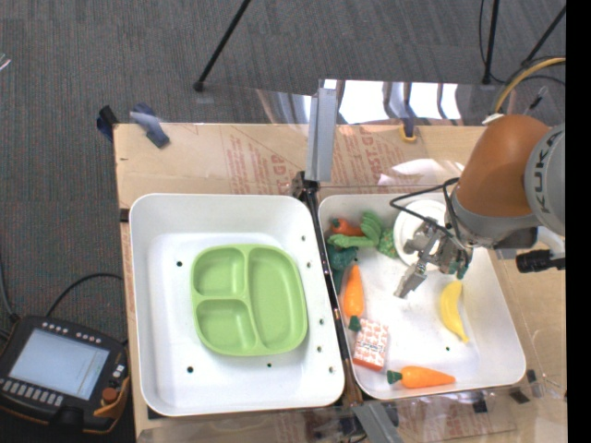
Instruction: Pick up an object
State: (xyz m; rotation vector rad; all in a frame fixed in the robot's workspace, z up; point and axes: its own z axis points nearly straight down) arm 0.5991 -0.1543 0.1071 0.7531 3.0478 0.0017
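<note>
My gripper (413,268) hangs over the middle of the right bin (489,353), open, with nothing between its fingers. A yellow banana (452,310) lies just right of and below it. To its left, by the bin's left wall, lies an orange carrot (354,292). A second carrot (422,377) rests near the front edge, beside a red and white box (371,344). Green leafy toys (369,233) and a small orange piece (342,226) sit at the back left. A white round dish (406,233) is partly hidden behind the gripper.
The left bin (157,247) holds a green divided plate (249,300). A grey post (320,137) stands at the back between the bins. A tablet-like pendant (55,363) lies on the floor at the lower left.
</note>
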